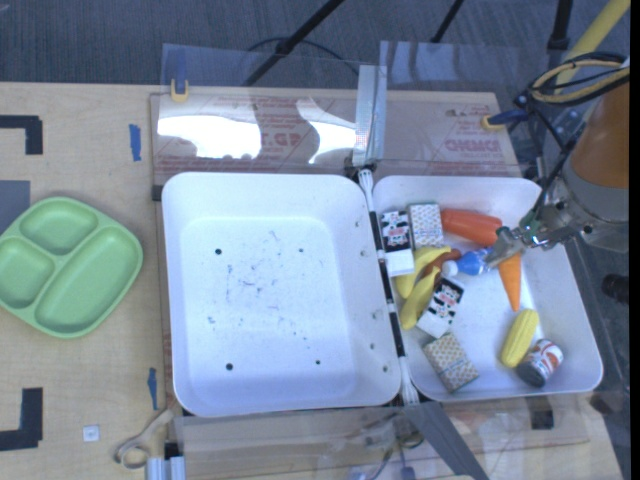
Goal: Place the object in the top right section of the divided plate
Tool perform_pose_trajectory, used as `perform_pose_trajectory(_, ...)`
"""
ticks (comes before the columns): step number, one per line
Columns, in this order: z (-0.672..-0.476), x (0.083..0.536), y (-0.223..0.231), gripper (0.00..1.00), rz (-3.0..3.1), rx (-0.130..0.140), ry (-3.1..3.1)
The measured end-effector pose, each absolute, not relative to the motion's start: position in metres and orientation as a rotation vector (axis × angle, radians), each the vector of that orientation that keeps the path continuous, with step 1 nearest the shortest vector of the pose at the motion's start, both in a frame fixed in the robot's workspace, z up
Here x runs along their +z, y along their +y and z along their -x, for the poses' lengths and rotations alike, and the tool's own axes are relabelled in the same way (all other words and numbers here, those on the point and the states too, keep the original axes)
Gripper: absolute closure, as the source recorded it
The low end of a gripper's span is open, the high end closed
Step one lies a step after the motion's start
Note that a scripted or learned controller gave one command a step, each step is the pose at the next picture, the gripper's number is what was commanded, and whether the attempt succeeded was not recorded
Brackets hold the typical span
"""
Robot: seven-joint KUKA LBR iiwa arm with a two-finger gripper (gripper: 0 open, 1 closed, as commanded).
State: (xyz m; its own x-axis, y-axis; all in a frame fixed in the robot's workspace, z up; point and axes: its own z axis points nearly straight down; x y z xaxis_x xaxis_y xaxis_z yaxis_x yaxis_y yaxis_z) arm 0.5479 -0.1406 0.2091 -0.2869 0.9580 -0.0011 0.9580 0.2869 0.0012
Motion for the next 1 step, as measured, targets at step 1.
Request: perform_pose_trajectory(1,-0.5367,0.0962,-0.1683,1.0,-1.949,0.002,2.461)
